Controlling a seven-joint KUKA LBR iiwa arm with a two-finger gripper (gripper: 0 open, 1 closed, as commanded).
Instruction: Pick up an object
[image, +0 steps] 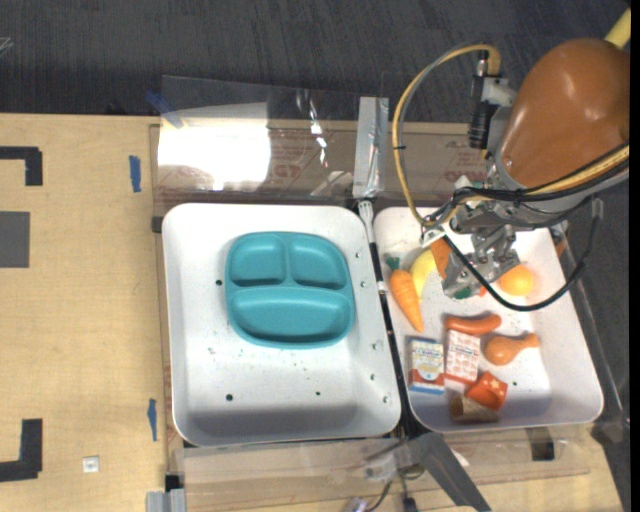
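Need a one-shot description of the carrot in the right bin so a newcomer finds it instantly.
Start at the right bin, the one crowded with toy food, not the one holding the teal plate. Look along its left wall, near the divider between the bins. The carrot lies there: a long orange cone tapering toward the front, slimmer and more pointed than the round orange or sausage nearby.
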